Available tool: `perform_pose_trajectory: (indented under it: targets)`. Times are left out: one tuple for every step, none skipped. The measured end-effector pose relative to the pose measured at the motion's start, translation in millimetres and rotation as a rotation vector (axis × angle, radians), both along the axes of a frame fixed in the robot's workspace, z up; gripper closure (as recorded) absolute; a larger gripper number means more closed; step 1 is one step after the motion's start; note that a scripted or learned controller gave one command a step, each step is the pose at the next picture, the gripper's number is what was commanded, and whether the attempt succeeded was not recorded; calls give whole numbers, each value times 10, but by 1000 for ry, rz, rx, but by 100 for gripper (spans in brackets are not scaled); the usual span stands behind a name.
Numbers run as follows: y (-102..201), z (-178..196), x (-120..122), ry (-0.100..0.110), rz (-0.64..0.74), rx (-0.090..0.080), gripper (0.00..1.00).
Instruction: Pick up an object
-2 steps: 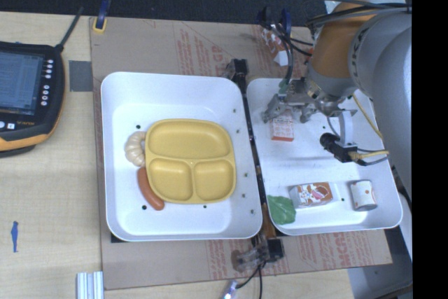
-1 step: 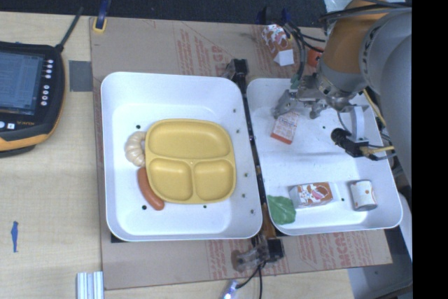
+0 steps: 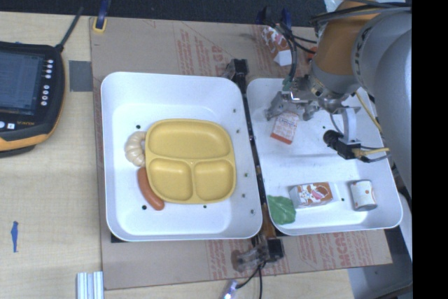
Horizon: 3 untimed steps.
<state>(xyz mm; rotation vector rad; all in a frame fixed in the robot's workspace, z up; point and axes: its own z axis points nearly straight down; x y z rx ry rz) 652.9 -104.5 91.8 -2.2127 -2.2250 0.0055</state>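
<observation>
Here, the right bin holds one packet, one can and one green piece; the gripper, reaching from the right, pinches one small carton at the bin's far end

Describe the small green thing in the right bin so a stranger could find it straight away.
Start at the right white bin and go to its near left corner. There lies a small green leaf-shaped object, just left of a flat red-and-white packet. It is the bin's lone green item.
</observation>
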Motion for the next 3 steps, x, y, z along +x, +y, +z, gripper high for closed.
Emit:
perform_pose_trajectory:
  targets:
    - [-34,3,36,-3,-1,-1,0]
    - [-111,4,37,-5,-3,-1,0]
    - [-37,2,33,-1,-1,0,0]
